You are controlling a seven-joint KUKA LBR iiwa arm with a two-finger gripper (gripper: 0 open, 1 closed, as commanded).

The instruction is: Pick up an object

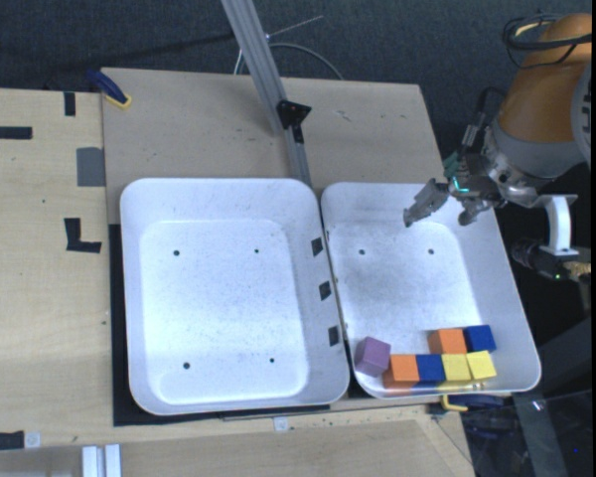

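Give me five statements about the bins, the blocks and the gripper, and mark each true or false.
1. The blocks lie in the right bin. True.
2. The gripper is shut on a purple block. False: it hangs open over the bin's far edge, with nothing between its fingers.
3. The purple block sits at the left end of the cluster. True.
4. The blocks are heaped in the left bin. False: they lie at the right bin's near edge.
5. The cluster includes orange, blue and yellow blocks. True.
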